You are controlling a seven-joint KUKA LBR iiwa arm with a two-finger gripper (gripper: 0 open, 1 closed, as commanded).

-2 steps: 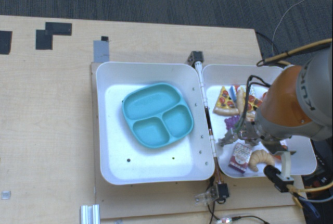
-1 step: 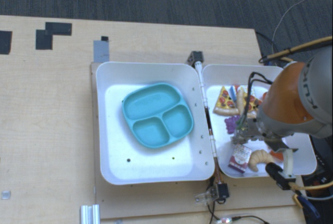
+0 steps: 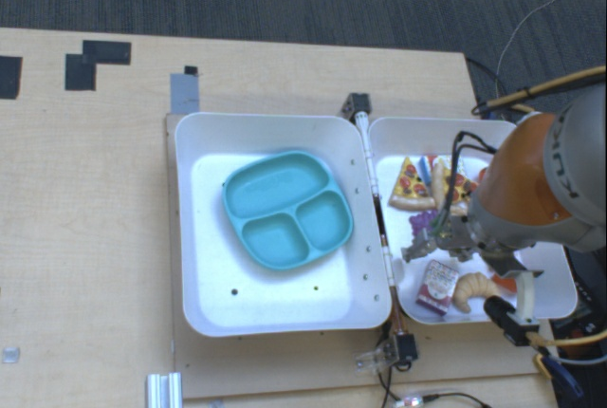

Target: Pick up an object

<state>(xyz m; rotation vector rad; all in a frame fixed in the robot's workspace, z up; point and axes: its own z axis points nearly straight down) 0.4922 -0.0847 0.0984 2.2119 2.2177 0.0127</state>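
Note:
The right bin point(image 3: 560, 302) holds several toy foods. A pizza slice point(image 3: 412, 184) lies at its far left, with a yellow-orange piece point(image 3: 442, 180) beside it. Purple grapes point(image 3: 420, 224) sit below the pizza. A small printed packet point(image 3: 437, 287) and a tan croissant point(image 3: 471, 287) lie near the front wall. My gripper point(image 3: 438, 243) is low over the bin's middle, just right of the grapes and just above the packet. The orange band and wrist point(image 3: 517, 188) cover the rest of the bin's contents.
In the left bin point(image 3: 204, 302) lies a turquoise three-compartment plate point(image 3: 286, 209). A ridge with a black clamp point(image 3: 358, 104) at its far end divides the two bins. Cables point(image 3: 560, 368) run along the front right corner.

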